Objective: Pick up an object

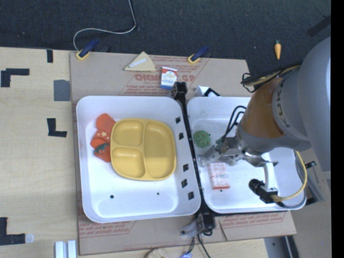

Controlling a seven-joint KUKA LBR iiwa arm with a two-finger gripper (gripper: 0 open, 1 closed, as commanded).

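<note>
In the right bin, packet lies lengthwise near-to-far.

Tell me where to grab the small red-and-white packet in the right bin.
Take the red-and-white packet across its two long edges, coming straight down from above. It seems to lie flat on the right bin floor with bare floor on both sides, so a top-down pinch is probably easiest.

Past my two bins, a small red and white carton stands on the brown cardboard sheet, just behind the divider. A pale wedge-shaped piece lies to its left. Two blue and yellow clamps grip the sheet's far edge. A thin white cable loops over the dark floor behind my counter.
</note>
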